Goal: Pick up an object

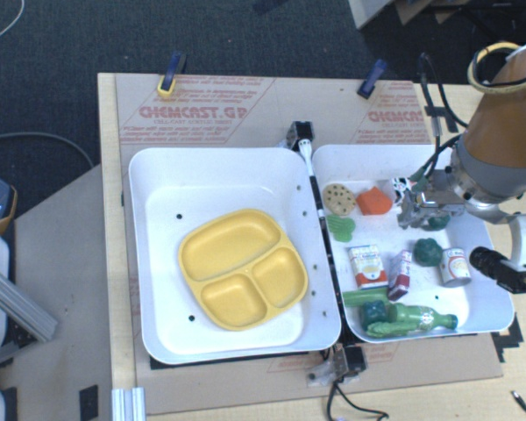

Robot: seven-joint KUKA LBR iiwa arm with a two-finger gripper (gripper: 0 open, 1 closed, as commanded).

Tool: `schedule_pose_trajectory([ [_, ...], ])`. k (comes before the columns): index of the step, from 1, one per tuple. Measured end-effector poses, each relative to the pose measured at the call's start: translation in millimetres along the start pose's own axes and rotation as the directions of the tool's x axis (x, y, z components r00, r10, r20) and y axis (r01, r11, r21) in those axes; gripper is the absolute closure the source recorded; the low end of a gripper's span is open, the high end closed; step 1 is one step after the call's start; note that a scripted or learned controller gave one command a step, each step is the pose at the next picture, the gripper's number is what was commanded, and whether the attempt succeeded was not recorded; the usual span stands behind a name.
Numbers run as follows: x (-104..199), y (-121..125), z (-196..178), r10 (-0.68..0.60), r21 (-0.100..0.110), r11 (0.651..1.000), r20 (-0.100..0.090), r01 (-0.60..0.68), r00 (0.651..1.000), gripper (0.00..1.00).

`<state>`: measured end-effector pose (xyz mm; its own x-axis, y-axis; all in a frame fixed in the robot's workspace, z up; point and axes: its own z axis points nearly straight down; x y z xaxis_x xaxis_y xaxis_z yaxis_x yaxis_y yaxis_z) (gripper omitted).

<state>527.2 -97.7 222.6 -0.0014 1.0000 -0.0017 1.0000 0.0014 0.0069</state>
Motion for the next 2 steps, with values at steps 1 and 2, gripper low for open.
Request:
schedule_pose_trajectory([
  [1,5.8,62.8,-1.1,-0.002,0.000,1.000,0.000,0.002,1.000,1.00],
  [2,14.0,81.6,-12.0,-0.001,0.002,1.000,-0.001,0.001,1.000,1.00],
])
